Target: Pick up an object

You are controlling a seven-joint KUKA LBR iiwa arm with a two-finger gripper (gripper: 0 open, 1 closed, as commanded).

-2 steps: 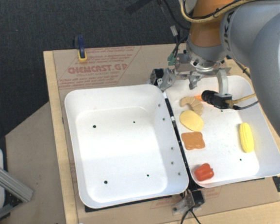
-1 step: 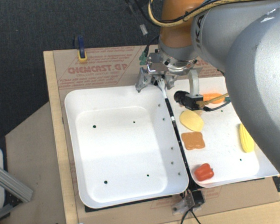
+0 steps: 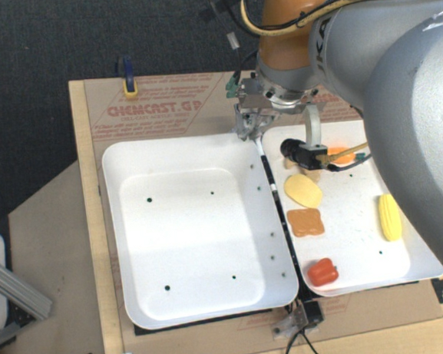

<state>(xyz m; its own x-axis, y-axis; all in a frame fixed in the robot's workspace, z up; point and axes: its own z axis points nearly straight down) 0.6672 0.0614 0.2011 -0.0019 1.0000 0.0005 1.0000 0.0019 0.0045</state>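
From the overhead camera I am watching the grey arm (image 3: 398, 80) reaching in from the right, its orange band (image 3: 292, 12) sitting above the wrist. The jaws are pointing down over the far end of the ridge where the left bin (image 3: 188, 237) and right bin (image 3: 351, 253) are meeting. I cannot tell whether the jaws are spread or pressed together. The things to pick are all lying in the right bin. A smooth pale-yellow oval (image 3: 304, 190) is sitting just beside a flat brown toast-like slab (image 3: 306, 222). A glossy red pepper (image 3: 322, 272) is resting near the front rim. A ribbed yellow corn cob (image 3: 390, 217) is lying at the edge of the arm's bulk, which is covering that bin's right side. An orange piece (image 3: 344, 154) is lying partly hidden, its shape hard to make out. Printed cardboard is covering the tabletop (image 3: 153, 105).
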